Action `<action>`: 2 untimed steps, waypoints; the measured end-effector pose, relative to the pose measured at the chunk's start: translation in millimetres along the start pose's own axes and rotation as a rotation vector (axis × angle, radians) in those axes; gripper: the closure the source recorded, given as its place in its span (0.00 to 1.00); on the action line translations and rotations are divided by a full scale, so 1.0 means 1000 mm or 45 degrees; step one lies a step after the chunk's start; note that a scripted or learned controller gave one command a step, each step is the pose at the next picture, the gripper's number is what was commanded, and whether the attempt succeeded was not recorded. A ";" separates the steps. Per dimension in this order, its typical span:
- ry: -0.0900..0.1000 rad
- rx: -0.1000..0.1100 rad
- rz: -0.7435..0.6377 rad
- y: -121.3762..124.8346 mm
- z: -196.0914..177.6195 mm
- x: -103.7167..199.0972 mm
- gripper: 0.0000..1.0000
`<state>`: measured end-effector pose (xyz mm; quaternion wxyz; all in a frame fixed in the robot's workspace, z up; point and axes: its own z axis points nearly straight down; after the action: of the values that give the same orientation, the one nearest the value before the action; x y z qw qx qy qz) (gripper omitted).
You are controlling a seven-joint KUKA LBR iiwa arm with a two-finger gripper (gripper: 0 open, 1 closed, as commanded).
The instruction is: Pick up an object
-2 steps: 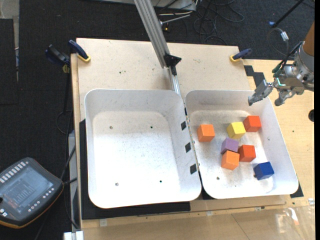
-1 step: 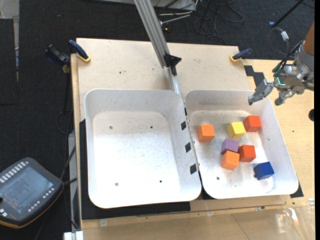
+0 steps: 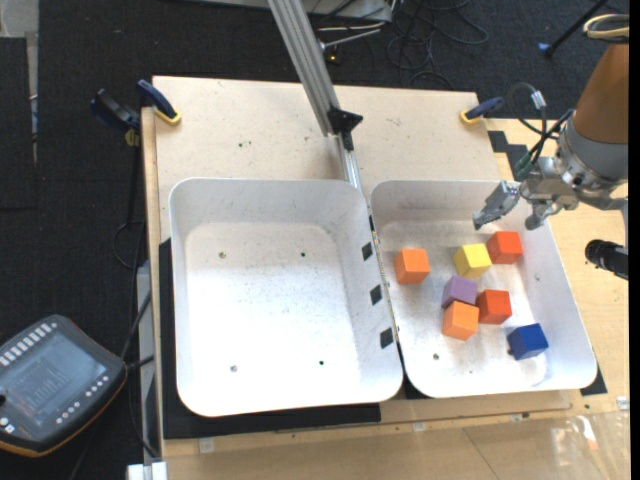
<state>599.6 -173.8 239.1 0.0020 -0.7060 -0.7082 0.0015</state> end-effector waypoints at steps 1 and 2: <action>0.000 0.002 0.004 0.003 0.064 0.002 0.00; 0.000 -0.001 0.003 0.006 0.108 0.005 0.00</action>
<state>605.0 -168.4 130.7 0.0016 -0.7067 -0.7075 0.0012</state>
